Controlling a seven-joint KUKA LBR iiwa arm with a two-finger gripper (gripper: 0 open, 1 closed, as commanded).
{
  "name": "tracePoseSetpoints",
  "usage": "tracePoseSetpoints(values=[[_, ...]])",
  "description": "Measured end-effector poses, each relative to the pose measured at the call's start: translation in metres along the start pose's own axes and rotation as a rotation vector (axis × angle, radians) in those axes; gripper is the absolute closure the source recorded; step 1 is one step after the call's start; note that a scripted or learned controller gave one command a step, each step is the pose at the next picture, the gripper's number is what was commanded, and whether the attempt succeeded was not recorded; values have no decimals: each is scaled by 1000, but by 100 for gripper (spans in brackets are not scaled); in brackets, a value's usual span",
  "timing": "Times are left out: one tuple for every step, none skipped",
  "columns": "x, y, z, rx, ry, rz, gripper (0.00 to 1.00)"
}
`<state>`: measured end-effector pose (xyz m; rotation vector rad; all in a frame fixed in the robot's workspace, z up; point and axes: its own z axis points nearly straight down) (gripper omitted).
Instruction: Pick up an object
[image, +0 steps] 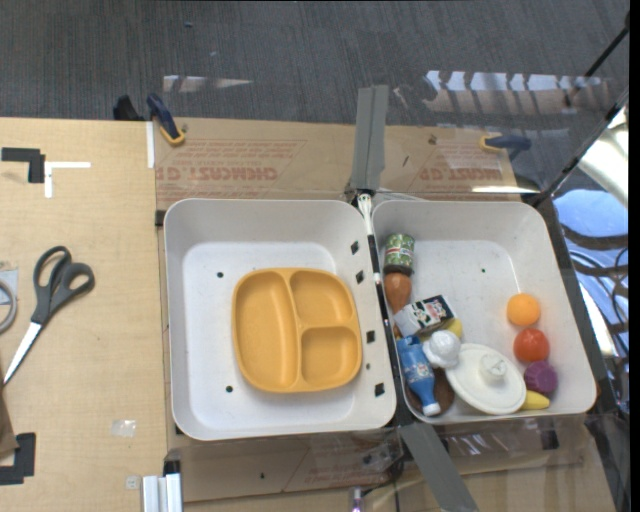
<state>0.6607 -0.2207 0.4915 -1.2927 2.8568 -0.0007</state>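
The right bin (470, 225) holds several small objects. A green-labelled can (399, 252) and an orange-brown piece (398, 290) lie along its left wall, with a small black and white carton (426, 314) below them. A blue bottle with a white cap (415, 371) lies near the front left, next to a white lid with a knob (487, 379). On the right side sit an orange ball (523, 309), a red fruit (531, 345), a purple piece (541, 377) and a yellow piece (537, 401).
The left bin (195, 300) carries a yellow divided plate (297, 329). Scissors (45, 300) lie on the wooden bench at the left. Blue clamps (165, 118) (505, 144) hold cardboard behind the bins. Cables (600, 270) run along the right.
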Motion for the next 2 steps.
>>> tracePoseSetpoints(values=[[42, 47, -1, -2, 1, -308, 100], [23, 26, 1, -3, -1, -648, 100]])
